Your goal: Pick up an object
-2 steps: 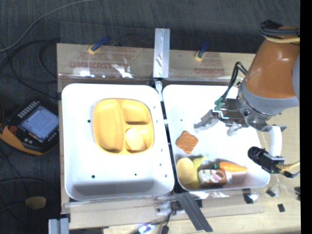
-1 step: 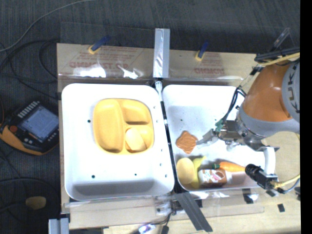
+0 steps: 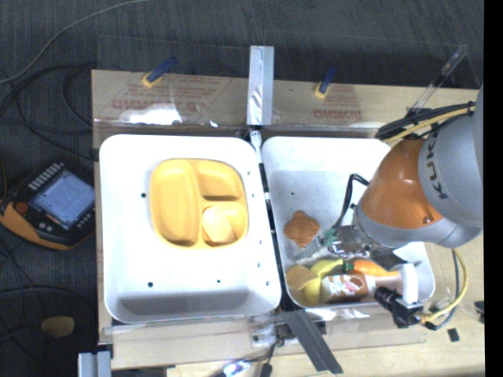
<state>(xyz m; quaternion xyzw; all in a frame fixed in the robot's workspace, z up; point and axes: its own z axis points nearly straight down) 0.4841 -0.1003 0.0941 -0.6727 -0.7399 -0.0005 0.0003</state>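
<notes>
Right, I'm down over the right bin (image 3: pixel 314 159), my wrist hanging above its near-right corner where the clutter sits. My jaws (image 3: pixel 339 242) are tucked under my own orange band and grey body, so whether they are apart or together I cannot tell from up here, and nothing shows between them.

Targets, then. A bottle (image 3: pixel 357 283) lies on its side along the near wall of the right bin, orange towards the neck, a printed label round the middle, a white cap end pointing right. Just left of it, touching or nearly so, is a yellow toy fruit (image 3: pixel 308 283), a lemon or banana shape, hard to say which. A little farther in, apart from both, sits a small brown cookie-like piece (image 3: pixel 302 228).

How will they handle? My guess is the bottle is rigid plastic, light, round and smooth, so it will want to roll or squirt out of a pinch; I'd take it across the labelled belly, square to its long axis, not at the tapering neck. The fruit looks hard and glossy, crowded into the corner, little room for me beside it. The brown piece is low and flat, with open floor around it, an easier reach but a thin edge to catch.

Over in the left bin (image 3: pixel 126 210), a yellow divided tray (image 3: pixel 177 203) lies flat: broad, stiff, awkward.
</notes>
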